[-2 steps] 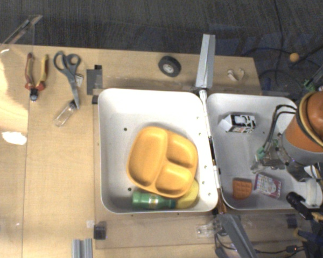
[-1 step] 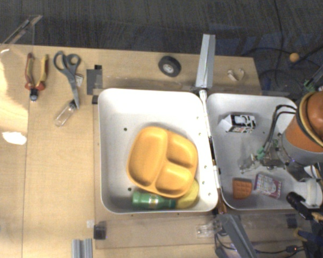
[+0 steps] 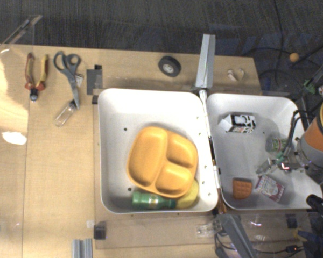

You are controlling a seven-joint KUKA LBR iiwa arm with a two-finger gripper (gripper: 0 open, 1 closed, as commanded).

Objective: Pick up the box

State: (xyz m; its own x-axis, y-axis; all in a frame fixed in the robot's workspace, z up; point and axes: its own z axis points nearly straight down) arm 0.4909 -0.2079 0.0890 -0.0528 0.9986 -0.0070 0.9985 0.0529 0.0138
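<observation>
White plastic forms the two bins on the wooden counter [image 3: 54,187], and the arm [image 3: 318,136], grey with its orange band, reaches into the right bin [image 3: 247,104] from the right. The gripper [image 3: 277,163] hangs low near that bin's middle; whether it is apart or together cannot be told from this slant, and nothing is seen between its tips. The box [image 3: 241,123], small, white with dark print, lies well apart from the gripper, up and to its left near the bin's far wall. Just below the gripper lies a clear packet [image 3: 270,188] with a pinkish print, and to the lower left of it an orange sponge-like block [image 3: 242,188]. A small can [image 3: 274,144] sits just above the gripper. Far to the gripper's left, the left bin [image 3: 118,122] holds a yellow divided tray [image 3: 162,159] tilted over a green bottle [image 3: 151,200] and a yellow fruit [image 3: 189,196]. Beyond that bin, on the counter, lie scissors [image 3: 70,74], pliers [image 3: 35,74] and a roll of tape [image 3: 169,65].
</observation>
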